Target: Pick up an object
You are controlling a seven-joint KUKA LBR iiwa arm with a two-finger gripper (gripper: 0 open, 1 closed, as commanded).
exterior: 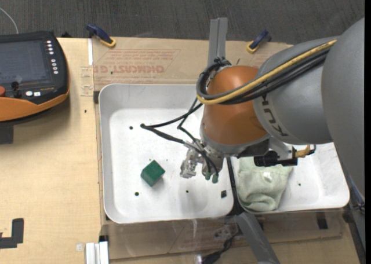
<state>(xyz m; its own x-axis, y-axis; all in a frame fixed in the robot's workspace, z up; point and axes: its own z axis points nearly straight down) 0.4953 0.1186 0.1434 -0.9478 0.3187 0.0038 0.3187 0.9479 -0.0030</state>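
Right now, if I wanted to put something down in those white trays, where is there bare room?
The left bin has bare floor along its back wall and in its left part, behind the green block. It is crowded near the tool, by the divider. In the right bin, the white cloth takes the left; bare floor remains right of it.

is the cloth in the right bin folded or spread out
Neither: the pale cloth lies crumpled in a loose heap at the left end of the right bin, partly under the arm.

Even, bright overhead light; the white bin (116, 141) glares slightly, soft shadows sit under the arm (301, 83), and focus is sharp.
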